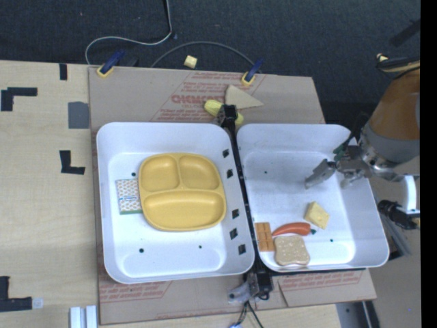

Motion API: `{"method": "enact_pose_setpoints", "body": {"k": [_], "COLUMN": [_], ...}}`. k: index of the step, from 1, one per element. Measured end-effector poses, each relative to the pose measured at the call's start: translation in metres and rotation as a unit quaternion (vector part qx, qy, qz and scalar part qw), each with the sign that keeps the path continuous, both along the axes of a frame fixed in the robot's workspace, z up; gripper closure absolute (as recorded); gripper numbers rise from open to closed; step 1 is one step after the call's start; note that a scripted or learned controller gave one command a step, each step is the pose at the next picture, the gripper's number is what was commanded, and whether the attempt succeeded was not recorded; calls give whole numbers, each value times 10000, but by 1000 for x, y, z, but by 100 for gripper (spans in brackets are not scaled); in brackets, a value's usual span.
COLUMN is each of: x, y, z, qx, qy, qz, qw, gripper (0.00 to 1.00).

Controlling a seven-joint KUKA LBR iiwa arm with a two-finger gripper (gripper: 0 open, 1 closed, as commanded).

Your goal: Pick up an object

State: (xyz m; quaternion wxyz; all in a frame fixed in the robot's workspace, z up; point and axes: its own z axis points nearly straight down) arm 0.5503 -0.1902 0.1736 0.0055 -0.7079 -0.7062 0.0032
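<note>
Dark carpet runs behind the pale wooden surface, where a cardboard sheet lies under two shallow white bins clipped side by side.

From the right, the grey arm with its orange band reaches over the right bin, and the claw hangs over that bin's upper middle, above bare white plastic. Its metal fingers look spread apart, with nothing between them. I read it as poised over the bin, not committed to any piece.

Just below the claw lies a small yellow wedge, blocky and matte like toy cheese. Nearer the front wall, a glossy red-orange sausage curves above a tan slice of toy bread with a speckled, rough-looking face; the two seem to touch. An orange strip, ridged like a wafer, rests along the bin's left wall. These pieces cluster toward the front corner, well within the arm's reach, and any one would serve as the object to pick.

Across the divider, the left bin holds a smooth yellow divided plate, with a small patterned card tucked at its left edge. Yellow clamps pin the bins near the back.
</note>
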Motion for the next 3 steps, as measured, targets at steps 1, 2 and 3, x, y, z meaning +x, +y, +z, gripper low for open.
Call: {"method": "enact_pose_setpoints", "body": {"k": [1, 2, 3], "x": [-32, -29, -30], "y": [7, 5, 5], "z": [-92, -76, -76], "qx": [-33, -51, -46], "qy": [-80, -108, -102], "qz": [12, 11, 10], "qw": [10000, 9999, 9999], "gripper": [0, 100, 0]}}
